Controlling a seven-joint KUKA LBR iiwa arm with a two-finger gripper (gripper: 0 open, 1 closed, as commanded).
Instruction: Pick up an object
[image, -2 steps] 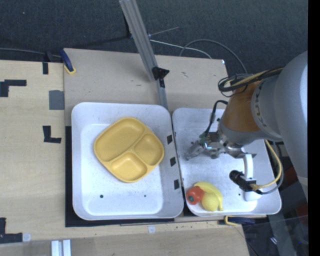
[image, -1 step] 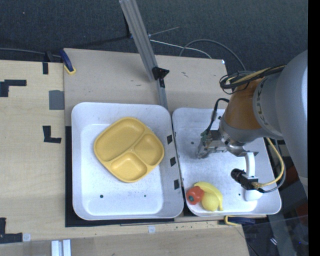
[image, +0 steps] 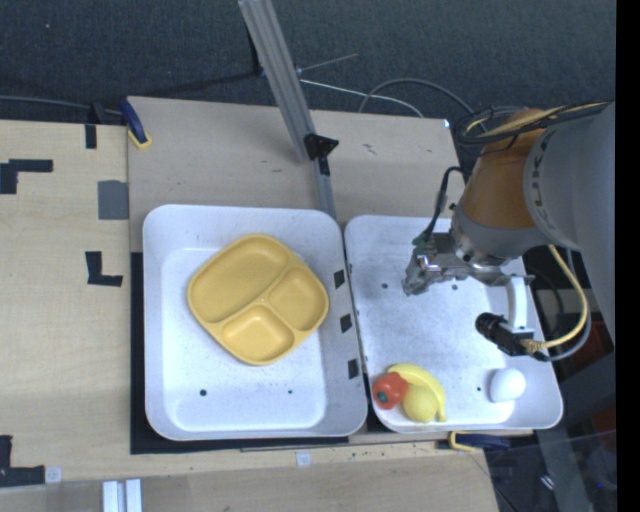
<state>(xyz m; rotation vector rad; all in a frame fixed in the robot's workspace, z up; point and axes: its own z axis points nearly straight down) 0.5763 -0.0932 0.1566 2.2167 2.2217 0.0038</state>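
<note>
I see the arm (image: 520, 200) bent in from the right, its gripper (image: 418, 275) low over the right bin's (image: 400, 330) upper middle; I cannot tell its state. Along that bin's near edge lie a red-and-yellow toy (image: 410, 392) and a white ball (image: 506, 384). A yellow tray (image: 258, 298) fills the left bin (image: 170, 330), on a wooden bench (image: 60, 330).

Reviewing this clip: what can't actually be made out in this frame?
- Gripper, camera view: small, dark and seen from above under the grey wrist, so its state is unreadable.
- Yellow and red plastic toy in the right-hand shallow white bin: too small and blurred to identify.
- Small white rounded object by that bin's right corner: too blurred to name.
- Yellow three-compartment plastic tray in the left-hand white bin: underside hidden.
</note>
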